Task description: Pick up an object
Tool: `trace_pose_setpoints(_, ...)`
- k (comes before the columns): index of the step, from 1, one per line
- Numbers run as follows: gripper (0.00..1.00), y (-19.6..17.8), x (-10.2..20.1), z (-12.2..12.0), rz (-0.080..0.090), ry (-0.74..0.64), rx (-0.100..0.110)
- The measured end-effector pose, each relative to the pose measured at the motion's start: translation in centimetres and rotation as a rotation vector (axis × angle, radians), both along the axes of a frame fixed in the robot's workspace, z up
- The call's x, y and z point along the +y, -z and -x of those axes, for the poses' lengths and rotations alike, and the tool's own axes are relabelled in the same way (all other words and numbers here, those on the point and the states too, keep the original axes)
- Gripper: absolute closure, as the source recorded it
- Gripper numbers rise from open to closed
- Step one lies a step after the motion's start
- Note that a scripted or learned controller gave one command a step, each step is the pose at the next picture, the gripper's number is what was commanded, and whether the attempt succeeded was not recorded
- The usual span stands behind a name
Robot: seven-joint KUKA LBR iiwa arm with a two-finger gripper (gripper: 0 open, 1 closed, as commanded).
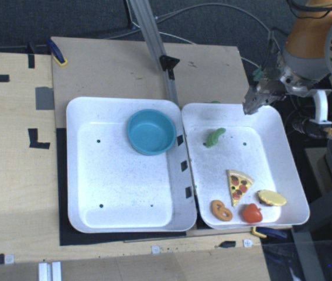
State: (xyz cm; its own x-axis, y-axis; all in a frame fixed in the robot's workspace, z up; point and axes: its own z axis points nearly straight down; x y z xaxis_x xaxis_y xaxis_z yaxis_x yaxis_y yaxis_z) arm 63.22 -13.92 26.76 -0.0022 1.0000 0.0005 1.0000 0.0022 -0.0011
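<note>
Pizza slice (238, 185), unlabelled, in rt bin (283, 133); hand (252, 105) at far rim

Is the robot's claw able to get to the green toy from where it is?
Probably yes. The claw hangs over the far corner of the right bin, and the green toy lies alone on open floor, with nothing between them.

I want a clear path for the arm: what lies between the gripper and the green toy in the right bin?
Nothing: in the camera view, bare white bin floor runs from the gripper to the green toy.
</note>
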Motion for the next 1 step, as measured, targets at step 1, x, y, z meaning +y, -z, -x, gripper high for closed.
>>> trace_pose_setpoints(1, 1.0, -0.2, 4.59, 1.71, 0.0, -0.001, -0.001)
